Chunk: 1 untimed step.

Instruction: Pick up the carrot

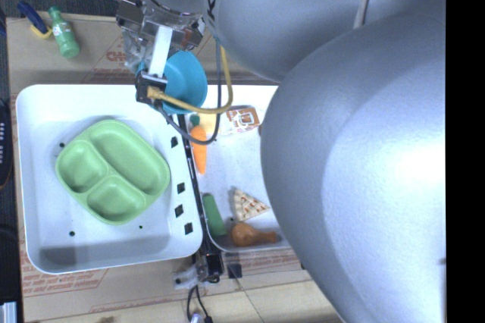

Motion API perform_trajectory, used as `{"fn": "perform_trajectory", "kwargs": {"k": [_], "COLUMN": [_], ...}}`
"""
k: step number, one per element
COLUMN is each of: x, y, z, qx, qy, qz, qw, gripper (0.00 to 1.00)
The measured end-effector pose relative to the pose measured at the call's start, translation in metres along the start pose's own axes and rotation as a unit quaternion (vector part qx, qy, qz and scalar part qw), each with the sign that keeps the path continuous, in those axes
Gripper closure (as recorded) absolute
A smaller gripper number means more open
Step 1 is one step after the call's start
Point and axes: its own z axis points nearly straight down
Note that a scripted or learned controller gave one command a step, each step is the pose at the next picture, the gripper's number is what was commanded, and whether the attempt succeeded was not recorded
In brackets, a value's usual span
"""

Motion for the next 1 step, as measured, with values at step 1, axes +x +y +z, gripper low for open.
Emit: {"fn": "perform_trajectory", "kwargs": {"k": [1], "x": [0.0541], "y": [-0.0017], "z": [0.0457], "qx": [0.002], "qy": [-0.001], "qz": [0.16], "qw": [0.987], "gripper": [1.0]}}
